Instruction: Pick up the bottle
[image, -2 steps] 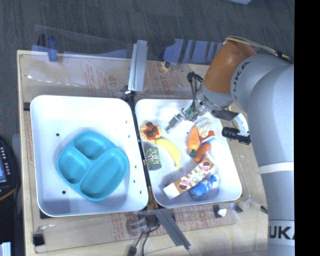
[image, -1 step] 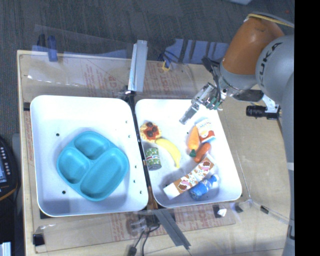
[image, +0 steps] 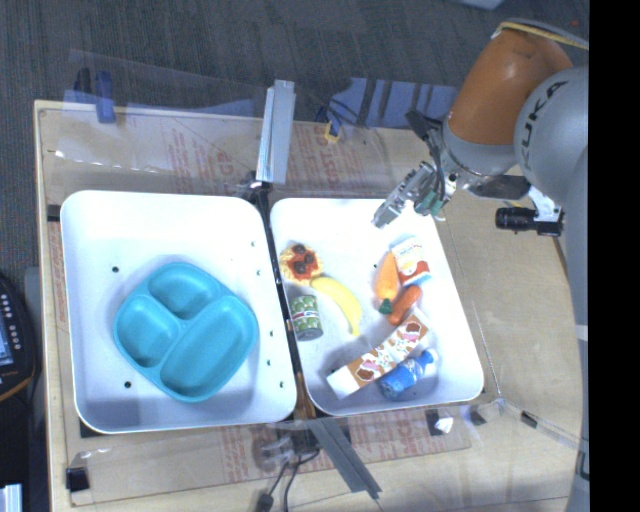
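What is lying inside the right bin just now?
The right bin holds a pizza slice, banana, green can, carrot, small carton, long box and blue bottle. The box overlaps the bottle, hiding part of it.

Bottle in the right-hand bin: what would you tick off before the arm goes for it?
1. Bottle located: ok. The blue bottle lies in the right bin's lower right corner in the camera view.
2. Gripper above the bottle: not ok. The gripper is at the bin's opposite edge.
3. Room around the bottle: not ok. The long box lies against it.
4. Route across: cannot tell. The carrot lies between.
5. Which way the bottle points: cannot tell, too blurred.
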